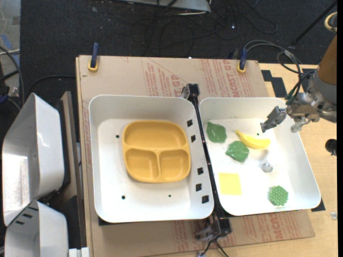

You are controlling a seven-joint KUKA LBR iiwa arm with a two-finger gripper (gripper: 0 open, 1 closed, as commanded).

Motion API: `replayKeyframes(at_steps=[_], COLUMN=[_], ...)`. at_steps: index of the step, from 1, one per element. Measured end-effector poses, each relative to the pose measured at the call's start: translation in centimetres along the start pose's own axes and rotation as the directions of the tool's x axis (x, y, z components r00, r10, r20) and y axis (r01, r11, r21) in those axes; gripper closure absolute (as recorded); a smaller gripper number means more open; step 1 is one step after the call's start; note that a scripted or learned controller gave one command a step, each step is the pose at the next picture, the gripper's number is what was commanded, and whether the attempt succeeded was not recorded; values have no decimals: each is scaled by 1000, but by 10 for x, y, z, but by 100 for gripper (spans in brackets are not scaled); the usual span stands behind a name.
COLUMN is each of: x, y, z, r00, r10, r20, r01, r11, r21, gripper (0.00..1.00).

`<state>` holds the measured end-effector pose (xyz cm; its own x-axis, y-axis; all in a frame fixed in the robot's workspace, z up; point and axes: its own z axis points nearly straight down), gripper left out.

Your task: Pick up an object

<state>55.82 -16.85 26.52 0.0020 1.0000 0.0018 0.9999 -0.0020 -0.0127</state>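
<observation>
We saw the end effector point(284, 121) hanging over the right bin point(308, 167) at about two o'clock from that bin's centre, with the arm point(326, 82) coming in from the three o'clock side. Its two fingers stood spread apart, one dark finger pointing down toward nine o'clock and a paler one toward the bin's rim, and nothing lay between them.

The candidates all lay in the right bin. The yellow banana point(253, 140) sat just below the dark finger, at roughly seven o'clock from it, and we judged it the likeliest target. Two green leaf-shaped pieces point(216, 131) lay beyond it toward nine o'clock, the lower of them close beside the banana's end. A yellow square point(230, 183), a small grey object point(266, 168) and a green textured ball point(277, 195) rested nearer the six o'clock edge. The left bin point(102, 143) on the same surface held a yellow divided tray point(156, 150).

We thought the main risk was a poor closure on the banana: its curved, smooth body could roll or slide out if the fingers came down off its middle. A descent too far toward nine o'clock could also nudge the neighbouring leaf or catch both pieces. The flat square looked hardest to grip at all.
</observation>
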Motion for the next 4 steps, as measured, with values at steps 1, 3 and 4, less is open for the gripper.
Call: replayKeyframes(at_steps=[1,3,4], x=[1,1,0], y=[2,7,9], z=[-7,111,152], r00=[1000,1000,1000], r10=[-3,-1,-1], r20=[2,2,2], r01=[3,1,1], r11=[1000,1000,1000], r21=[-12,-12,-12], gripper=[0,0,0])
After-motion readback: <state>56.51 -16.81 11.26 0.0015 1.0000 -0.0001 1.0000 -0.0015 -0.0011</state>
